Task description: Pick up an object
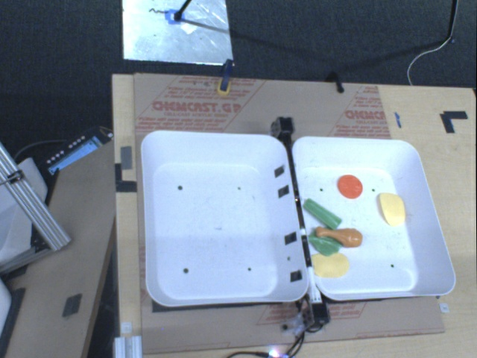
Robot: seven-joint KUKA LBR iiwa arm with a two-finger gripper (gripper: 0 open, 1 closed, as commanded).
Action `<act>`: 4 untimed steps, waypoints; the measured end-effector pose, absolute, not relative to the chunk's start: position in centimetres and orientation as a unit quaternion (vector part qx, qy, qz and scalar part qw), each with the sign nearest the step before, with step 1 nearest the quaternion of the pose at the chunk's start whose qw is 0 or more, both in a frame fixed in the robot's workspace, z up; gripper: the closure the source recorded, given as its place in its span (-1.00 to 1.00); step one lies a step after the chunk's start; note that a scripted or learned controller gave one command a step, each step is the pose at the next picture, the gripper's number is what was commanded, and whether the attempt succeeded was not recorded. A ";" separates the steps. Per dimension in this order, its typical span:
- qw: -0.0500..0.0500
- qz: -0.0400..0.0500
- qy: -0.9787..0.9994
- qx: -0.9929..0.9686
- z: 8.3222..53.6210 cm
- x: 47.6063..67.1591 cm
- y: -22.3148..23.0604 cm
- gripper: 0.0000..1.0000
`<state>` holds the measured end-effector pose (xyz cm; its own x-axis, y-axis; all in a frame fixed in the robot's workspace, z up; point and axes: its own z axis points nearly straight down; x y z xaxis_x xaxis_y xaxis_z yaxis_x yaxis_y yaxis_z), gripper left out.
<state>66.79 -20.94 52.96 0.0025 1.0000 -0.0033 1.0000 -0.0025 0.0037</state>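
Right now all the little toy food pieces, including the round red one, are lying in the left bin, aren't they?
Not quite: they lie in the right bin, not the left bin. The camera view shows the round red piece there, along with the green piece, the orange-brown piece and two yellow pieces.

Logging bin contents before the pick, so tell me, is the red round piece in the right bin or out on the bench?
In the right bin. The red round piece lies flat on its floor, near the back.
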 end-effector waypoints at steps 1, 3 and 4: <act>0.002 0.001 0.709 0.706 53.6 66.9 -20.6 1.00; 0.001 0.000 0.709 0.705 53.5 66.9 -20.5 1.00; 0.001 0.000 0.709 0.705 53.5 66.9 -20.5 1.00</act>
<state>66.88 -20.53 53.53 -0.0058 1.0000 -0.0014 1.0000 0.0058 0.0027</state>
